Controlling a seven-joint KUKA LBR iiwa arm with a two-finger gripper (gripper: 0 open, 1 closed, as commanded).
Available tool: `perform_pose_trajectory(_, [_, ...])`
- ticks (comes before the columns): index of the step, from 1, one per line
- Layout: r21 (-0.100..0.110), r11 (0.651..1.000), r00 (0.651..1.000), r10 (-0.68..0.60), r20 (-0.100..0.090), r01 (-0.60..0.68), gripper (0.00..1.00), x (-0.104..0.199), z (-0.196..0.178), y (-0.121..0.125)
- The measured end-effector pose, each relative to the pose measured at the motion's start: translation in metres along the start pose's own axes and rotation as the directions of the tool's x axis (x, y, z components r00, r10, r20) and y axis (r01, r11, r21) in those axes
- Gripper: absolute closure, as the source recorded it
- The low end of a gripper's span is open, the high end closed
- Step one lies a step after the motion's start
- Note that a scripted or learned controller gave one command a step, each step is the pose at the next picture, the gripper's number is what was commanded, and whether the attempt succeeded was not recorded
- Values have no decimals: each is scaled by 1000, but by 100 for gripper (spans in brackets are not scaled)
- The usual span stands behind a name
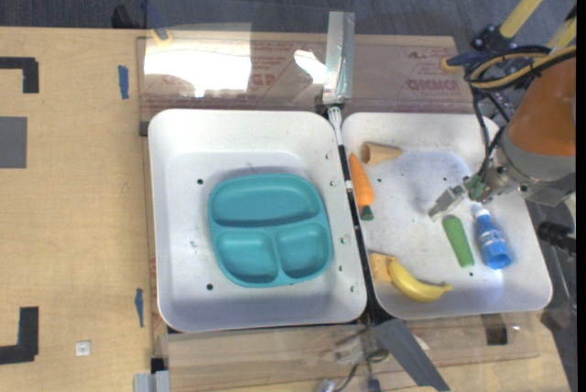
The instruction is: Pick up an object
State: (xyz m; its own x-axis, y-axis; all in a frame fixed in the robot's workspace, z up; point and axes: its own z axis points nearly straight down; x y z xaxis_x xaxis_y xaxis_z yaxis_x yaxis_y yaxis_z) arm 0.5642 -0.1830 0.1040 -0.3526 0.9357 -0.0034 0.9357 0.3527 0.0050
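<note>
My pincer (450, 200), fingers spread and grasping nothing, hangs just above the green tube (458, 240) in the right bin (412, 138); pickup not yet made.

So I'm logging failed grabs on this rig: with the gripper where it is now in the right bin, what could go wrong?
1. The gripper hangs just above the green stick, and the blue bottle lies right beside it; a descent may nudge both or pinch neither.
2. Both lie near the right bin wall, so the arm could crowd that side.
3. The stick looks smooth and round, so it may slip out.
</note>
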Motion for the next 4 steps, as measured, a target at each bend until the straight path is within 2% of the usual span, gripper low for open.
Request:
perform_pose_trajectory(1, [-1,1000,1000,-15,1,15,0,48,16,-36])
perform_pose_trajectory(2, [-3,990,990,-139,2,139,0,79,16,22])
perform_pose_trajectory(3, [-1,999,999,-47,0,47,0,62,16,-28])
perform_pose_trajectory(4, [5,987,987,-158,-5,158,0,51,10,-17])
